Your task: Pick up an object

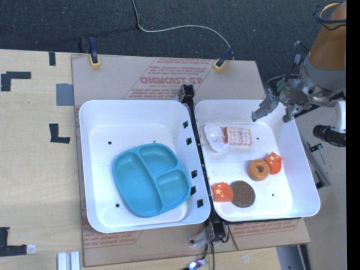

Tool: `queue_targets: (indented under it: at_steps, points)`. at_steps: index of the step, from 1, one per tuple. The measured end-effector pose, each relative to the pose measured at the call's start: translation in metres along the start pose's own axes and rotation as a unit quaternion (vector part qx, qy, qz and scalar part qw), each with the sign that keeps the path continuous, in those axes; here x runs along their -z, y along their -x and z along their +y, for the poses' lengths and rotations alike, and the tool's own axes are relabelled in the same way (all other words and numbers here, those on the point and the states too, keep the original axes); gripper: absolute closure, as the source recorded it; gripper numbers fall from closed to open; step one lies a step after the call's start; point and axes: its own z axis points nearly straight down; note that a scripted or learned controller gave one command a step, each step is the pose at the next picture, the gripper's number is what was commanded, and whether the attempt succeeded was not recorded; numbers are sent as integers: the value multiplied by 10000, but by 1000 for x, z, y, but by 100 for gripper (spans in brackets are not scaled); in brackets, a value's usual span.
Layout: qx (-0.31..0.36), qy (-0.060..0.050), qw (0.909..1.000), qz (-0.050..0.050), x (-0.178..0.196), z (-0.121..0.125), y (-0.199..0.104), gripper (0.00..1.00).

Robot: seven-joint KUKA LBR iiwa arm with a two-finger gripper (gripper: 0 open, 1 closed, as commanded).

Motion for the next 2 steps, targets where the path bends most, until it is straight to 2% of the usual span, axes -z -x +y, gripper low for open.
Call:
queue_targets:
  at_steps: [1, 2]
  points:
    - [18, 63, 10000, -12, 8, 2, -1, 0]
    - [13, 32, 10000, -8, -51, -7, 2, 0]
